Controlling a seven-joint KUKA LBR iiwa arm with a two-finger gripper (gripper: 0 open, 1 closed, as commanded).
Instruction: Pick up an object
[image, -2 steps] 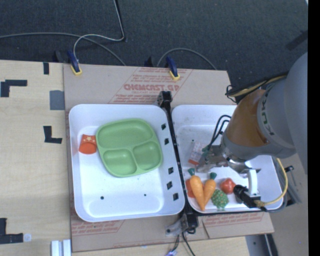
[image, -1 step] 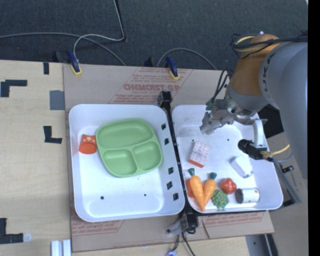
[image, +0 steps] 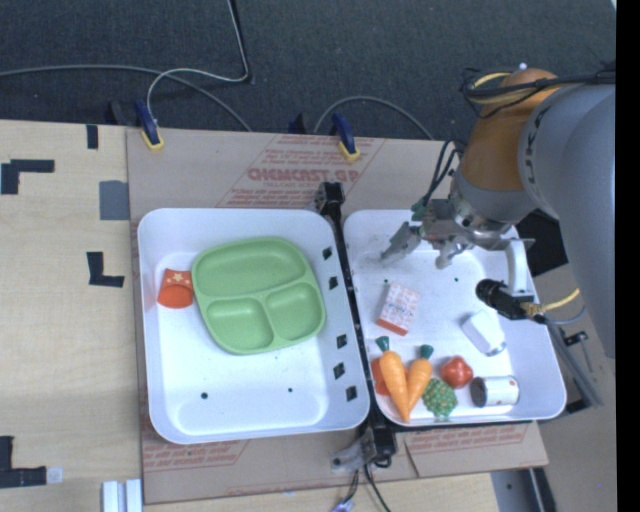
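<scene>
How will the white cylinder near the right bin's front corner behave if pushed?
The white cylinder lies on its side, so it will probably roll rather than slide. It looks smooth, so likely slippery. The tomato beside it may block it.

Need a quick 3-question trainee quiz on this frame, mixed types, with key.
1. True or false: the green divided plate lies in the right bin.
2. Which lies nearest the gripper? A) small packet B) broccoli C) red block
3. Fill in: the two carrots lie in the ___ bin.

Key: 1 false, it lies in the left bin; 2 A; 3 right.
</scene>
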